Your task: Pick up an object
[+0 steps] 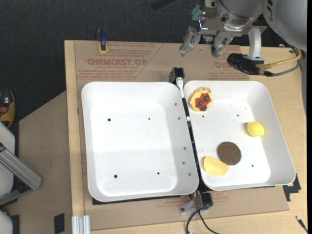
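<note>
My gripper hangs high above the bench, behind the far edge of the right bin. Its two fingers stand apart, open, with nothing between them. In the right bin lie a small round pizza-like piece with red topping at the far left, a yellow ball toward the right, a brown round cookie near the front, and a pale yellow lump touching the cookie's front left.
The left bin sits beside the right one, the two joined by a black strip. A blue and yellow clamp stands at the board's far left corner.
</note>
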### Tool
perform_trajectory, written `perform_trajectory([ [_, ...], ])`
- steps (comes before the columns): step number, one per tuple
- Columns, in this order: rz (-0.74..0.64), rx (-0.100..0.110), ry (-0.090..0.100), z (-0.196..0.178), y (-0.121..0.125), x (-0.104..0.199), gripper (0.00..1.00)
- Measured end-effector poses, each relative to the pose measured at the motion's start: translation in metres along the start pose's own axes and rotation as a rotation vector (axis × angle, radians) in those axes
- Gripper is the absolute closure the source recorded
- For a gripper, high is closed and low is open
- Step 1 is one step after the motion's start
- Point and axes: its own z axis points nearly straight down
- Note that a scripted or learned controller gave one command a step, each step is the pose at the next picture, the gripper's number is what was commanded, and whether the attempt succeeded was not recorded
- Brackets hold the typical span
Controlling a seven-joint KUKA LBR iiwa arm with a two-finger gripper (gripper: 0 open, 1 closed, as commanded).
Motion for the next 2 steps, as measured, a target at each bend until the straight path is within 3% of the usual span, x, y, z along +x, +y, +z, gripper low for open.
perform_trajectory([
  [1,-0.005,0.034,0.001,0.118,-0.008,0.093,0.0],
  [2,0.0,0.037,-0.002,0.25,-0.012,0.133,0.0],
])
